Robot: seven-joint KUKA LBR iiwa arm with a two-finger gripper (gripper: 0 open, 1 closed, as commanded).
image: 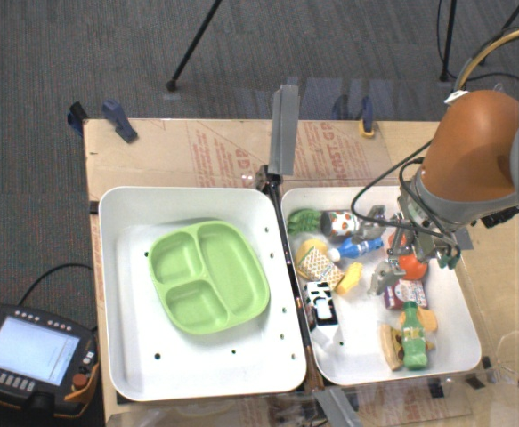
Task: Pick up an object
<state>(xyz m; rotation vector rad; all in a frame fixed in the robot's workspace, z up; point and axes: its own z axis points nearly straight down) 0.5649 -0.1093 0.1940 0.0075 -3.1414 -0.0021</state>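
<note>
Grey metal claw [391, 269] hangs low in the right bin [366, 350], its fingers spread wide with nothing between them. An orange-red object [412, 268] sits just at its 3 o'clock, a blue bottle [359, 249] at 10, a yellow toy [351, 279] at 9. Open white floor lies toward 7 o'clock. Orange wrist casing [473, 145] hides the bin's far right corner. Across the divider, a green tray [209, 277] lies in the left bin [125, 238].

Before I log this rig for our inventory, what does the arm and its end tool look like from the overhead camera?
The arm shows a broad, rounded orange band over a grey ring. Below it sits a dark grey metal gripper with slim, pale jaws. Thin black cables loop beside the wrist, and a yellowish hose curves in at the upper right.
</note>
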